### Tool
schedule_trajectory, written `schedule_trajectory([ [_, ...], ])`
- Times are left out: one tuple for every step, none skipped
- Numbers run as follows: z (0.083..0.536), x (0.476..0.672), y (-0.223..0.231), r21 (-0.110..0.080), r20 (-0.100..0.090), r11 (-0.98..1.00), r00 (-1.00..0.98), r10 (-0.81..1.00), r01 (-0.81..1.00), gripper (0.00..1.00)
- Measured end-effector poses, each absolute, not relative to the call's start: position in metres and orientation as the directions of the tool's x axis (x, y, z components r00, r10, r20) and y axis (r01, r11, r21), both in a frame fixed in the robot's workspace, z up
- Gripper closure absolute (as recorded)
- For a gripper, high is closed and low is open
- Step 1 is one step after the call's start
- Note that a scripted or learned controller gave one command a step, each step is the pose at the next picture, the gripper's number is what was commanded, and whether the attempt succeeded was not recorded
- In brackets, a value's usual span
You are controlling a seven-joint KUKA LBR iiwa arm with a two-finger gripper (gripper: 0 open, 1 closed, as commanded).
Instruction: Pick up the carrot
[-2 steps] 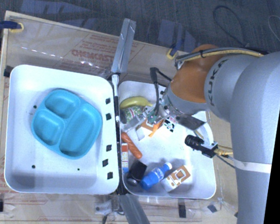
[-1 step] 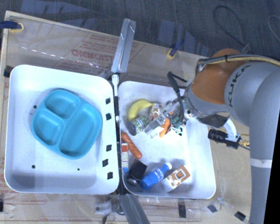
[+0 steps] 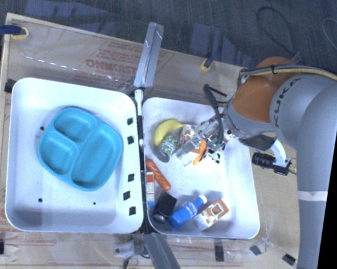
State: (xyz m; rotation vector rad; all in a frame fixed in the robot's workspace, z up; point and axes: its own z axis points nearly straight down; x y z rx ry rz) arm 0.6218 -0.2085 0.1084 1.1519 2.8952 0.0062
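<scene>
Blue bottle (image 3: 186,210) sits low in right bin (image 3: 252,203); gripper (image 3: 208,144) hovers over carrot (image 3: 200,152), opening unclear, may snag the crowding banana (image 3: 167,129).

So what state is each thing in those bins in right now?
Blue plate: lying flat in the left bin.
Carrot: tilted, in the right bin under the gripper.
Banana: lying flat.
Blue bottle: on its side.
Small carton: lying flat.
</scene>
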Motion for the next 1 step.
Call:
schedule_trajectory([
  [0.1242,0.6267,-0.2087,0.02,-0.041,0.73,-0.729,0.683,0.683,1.0],
])
